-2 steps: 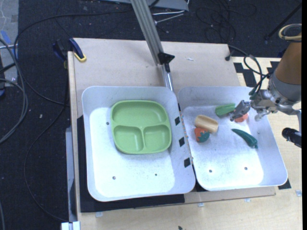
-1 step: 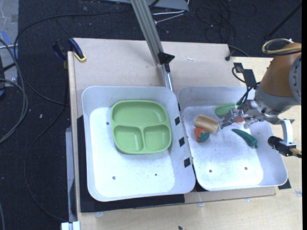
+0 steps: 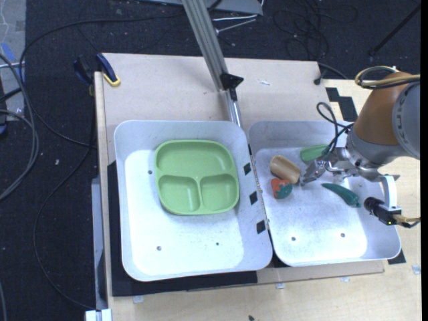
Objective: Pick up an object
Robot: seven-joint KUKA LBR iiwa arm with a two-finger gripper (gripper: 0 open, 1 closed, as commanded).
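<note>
From the overhead camera I am seeing the arm (image 3: 388, 122) reaching in from the right over the right bin (image 3: 334, 246), with its gripper (image 3: 313, 172) sitting low near the middle of that bin. The two thin fingers are pointing left and standing slightly apart, and nothing is lying between them, so I am reading the gripper as holding nothing. Its tips are hovering just beside the tan wooden cylinder (image 3: 285, 168), which is lying on its side. A small red and teal toy (image 3: 281, 189) is resting just below the cylinder. A green piece (image 3: 313, 154) is lying behind the gripper and a teal pod-shaped piece (image 3: 342, 193) is lying under the wrist. In the left bin (image 3: 174, 246) a green divided plate (image 3: 198, 177) is lying flat
</note>
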